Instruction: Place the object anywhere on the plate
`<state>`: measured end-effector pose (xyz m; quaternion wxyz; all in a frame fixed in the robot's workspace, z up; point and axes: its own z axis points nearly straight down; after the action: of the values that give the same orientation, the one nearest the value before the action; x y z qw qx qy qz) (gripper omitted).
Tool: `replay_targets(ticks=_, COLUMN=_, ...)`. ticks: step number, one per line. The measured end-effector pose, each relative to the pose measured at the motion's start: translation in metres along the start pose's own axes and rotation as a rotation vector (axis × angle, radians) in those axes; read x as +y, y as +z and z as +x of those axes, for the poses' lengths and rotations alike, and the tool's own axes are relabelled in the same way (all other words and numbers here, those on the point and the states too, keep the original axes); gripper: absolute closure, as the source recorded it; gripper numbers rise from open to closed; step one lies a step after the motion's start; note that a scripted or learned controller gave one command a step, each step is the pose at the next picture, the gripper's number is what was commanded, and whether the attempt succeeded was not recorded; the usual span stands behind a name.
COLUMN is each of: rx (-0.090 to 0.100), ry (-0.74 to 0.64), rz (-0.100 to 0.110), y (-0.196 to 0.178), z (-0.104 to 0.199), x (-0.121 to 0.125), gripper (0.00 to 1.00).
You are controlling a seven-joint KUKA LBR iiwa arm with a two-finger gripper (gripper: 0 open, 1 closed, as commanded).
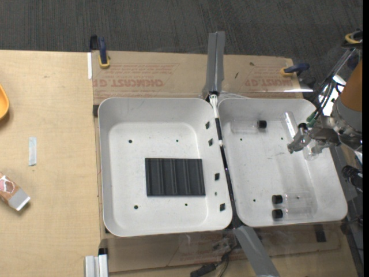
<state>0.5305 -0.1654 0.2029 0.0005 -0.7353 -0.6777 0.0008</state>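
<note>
Gripper (300,140) hangs over right bin (323,212) near its right wall, finger state untellable | dark ribbed plate (174,176) waits mid left bin (115,154) | small black objects (277,206) sit near right bin's front edge, likely pick candidates.

Bench (46,97) with 2 white bins (115,154)

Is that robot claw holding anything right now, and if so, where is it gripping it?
It cannot be told. The gripper sits low over the right bin, beside a clear, glassy thing, but the view is too blurred to show a hold.

left bin (115,154) open around dark plate (174,176)
</note>
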Motion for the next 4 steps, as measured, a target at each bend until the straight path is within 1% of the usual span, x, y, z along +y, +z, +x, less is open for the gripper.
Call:
replay_targets(ticks=1, rx=-0.001, ry=0.134, rz=0.001, y=-0.086, z=0.065, x=-0.049, gripper=1.0)
replay_targets(ticks=2, rx=-0.002, ry=0.241, rz=0.001, y=-0.098, z=0.143, x=-0.065, gripper=1.0)
replay_targets(ticks=3, rx=-0.001, ry=-0.37, rz=0.002, y=-0.081, z=0.191, x=-0.069, gripper=1.0)
replay_targets(ticks=4, rx=-0.001, ry=-0.428, rz=0.003, y=0.007, z=0.278, x=-0.077, gripper=1.0)
